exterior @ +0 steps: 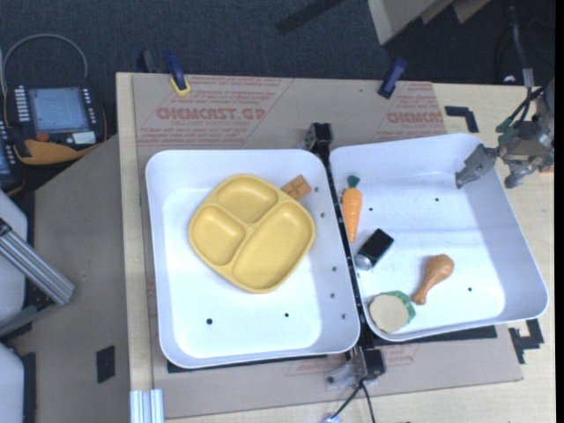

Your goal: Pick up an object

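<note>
Gripper (493,167), fingers spread and holding nothing, hovers at right bin (493,311) far rim, likely staging; drumstick (434,276), carrot (352,211), black block (376,246) lie well leftward below it.

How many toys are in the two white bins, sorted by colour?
Yellow: 1, the divided plate
Orange: 1, the carrot
Brown: 2, the drumstick and the small block behind the plate
Black: 1, the flat black piece
Cream with green: 1, the round piece
Total: 6
</note>
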### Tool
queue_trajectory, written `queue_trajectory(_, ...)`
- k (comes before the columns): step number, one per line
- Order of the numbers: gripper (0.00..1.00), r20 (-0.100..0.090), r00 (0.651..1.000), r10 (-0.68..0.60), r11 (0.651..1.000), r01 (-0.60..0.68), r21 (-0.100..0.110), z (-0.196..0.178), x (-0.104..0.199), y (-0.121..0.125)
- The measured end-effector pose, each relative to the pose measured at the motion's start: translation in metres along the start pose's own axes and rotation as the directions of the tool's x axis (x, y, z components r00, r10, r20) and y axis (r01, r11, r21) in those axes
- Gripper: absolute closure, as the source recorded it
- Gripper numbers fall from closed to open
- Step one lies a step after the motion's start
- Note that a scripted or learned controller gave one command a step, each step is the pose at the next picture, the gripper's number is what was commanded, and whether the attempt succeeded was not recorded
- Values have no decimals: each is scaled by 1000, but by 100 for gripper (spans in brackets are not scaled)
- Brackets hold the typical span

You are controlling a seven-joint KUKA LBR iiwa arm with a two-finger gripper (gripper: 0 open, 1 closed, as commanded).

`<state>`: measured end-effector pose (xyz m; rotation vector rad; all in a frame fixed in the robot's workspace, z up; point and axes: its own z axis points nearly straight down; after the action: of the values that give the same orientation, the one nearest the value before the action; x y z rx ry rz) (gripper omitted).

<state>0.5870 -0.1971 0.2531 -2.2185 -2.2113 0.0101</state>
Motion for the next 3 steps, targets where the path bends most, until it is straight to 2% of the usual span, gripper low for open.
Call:
queue_trajectory(1,0,3,1000,-3,1000,3,-12,-7,1,2)
queue_trajectory(3,0,0,1000,-3,1000,3,-5,82,4,5)
